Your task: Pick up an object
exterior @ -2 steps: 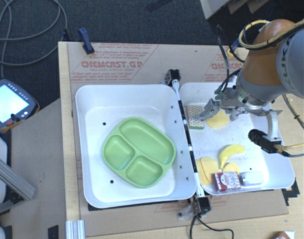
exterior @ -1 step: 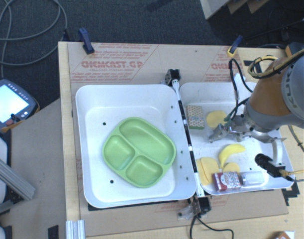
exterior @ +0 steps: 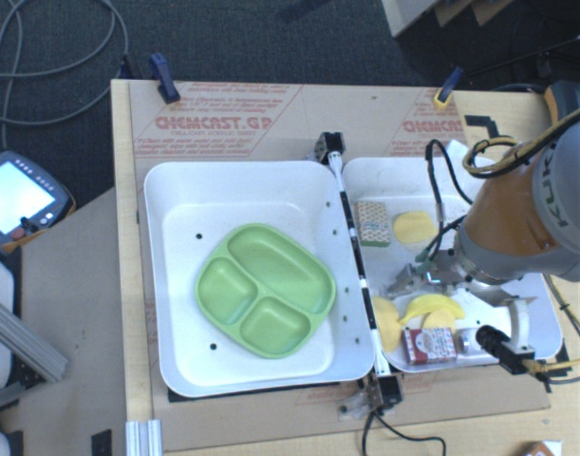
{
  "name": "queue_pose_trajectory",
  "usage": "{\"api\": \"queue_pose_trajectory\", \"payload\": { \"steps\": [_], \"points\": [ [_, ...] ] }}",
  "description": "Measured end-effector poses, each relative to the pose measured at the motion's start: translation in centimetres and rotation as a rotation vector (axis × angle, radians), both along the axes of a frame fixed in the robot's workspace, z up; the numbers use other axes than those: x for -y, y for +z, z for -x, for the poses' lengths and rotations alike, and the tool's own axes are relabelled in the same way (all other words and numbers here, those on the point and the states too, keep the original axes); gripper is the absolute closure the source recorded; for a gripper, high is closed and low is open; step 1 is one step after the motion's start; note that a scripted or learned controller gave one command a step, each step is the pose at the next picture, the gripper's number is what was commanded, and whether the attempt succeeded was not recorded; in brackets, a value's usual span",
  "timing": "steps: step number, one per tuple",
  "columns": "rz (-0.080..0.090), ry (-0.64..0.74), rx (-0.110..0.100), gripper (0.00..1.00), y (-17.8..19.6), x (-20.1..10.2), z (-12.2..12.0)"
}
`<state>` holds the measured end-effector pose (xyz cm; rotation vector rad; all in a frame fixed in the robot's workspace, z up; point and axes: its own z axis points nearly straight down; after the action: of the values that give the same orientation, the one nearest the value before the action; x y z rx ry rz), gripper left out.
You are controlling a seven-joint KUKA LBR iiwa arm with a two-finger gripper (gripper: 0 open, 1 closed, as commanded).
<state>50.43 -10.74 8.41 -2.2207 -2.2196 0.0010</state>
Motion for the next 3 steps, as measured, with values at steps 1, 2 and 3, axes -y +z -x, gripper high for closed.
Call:
{"api": "queue_pose_trajectory", "payload": {
  "steps": [1,2,3],
  "points": [
    [0.002,0.001,0.003,0.0,3.4,5.9,-6.6],
    [0.003,0.002,0.008,0.0,0.2,-0.5,-11.1],
    [0.005,0.003,0.009,1.0,1.3,-0.4,-11.2]
  ]
}}
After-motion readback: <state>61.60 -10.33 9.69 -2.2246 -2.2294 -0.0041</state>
